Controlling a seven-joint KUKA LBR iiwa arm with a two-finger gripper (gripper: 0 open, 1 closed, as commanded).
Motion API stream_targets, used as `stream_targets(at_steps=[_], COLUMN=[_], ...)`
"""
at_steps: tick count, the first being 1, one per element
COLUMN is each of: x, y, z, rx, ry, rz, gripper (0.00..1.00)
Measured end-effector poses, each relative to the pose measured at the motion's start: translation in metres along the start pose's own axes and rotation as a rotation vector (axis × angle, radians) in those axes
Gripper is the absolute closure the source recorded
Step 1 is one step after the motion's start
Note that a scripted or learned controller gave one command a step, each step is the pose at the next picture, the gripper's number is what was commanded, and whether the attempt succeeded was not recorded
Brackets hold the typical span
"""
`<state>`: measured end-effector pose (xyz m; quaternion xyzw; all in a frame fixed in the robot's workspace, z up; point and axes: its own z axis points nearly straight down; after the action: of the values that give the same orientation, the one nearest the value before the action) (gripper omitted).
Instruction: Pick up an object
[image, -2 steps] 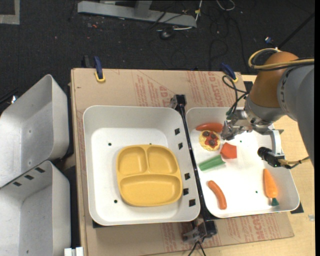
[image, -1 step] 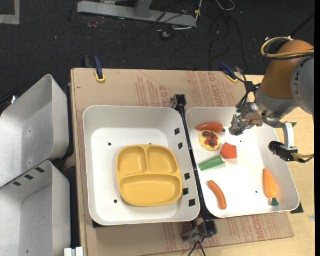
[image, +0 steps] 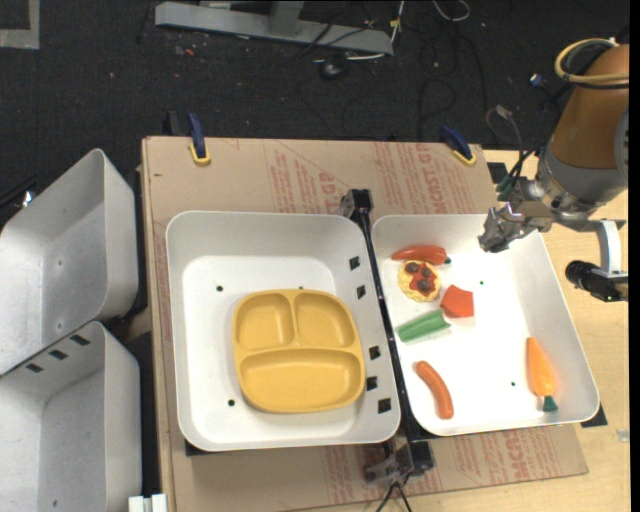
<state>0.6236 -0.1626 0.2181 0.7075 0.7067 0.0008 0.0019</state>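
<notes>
Two white bins sit side by side on the desk (image: 260, 170): the left bin (image: 190, 300) carries a yellow divided plate (image: 298, 350), and the right bin (image: 560, 330) holds a red chili (image: 420, 254), a small pizza (image: 419, 281), a red block (image: 458, 301), a green pepper (image: 422, 325), a sausage (image: 435, 389) and a carrot (image: 541, 371). The hand (image: 496, 232) hovers over the right bin's far edge, apart from every item, grasping nothing; I cannot tell whether it is released or clenched.
</notes>
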Motion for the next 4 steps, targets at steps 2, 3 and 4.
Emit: stream_targets(at_steps=[2, 3, 4], x=[0.057, 0.107, 0.16], y=[-0.015, -0.026, -0.044], z=[-0.034, -0.02, -0.009], rx=[0.007, 0.007, 0.007], ry=[0.002, 0.003, 0.002], rz=[-0.007, -0.007, -0.005], gripper=[1.0, 1.0, 1.0])
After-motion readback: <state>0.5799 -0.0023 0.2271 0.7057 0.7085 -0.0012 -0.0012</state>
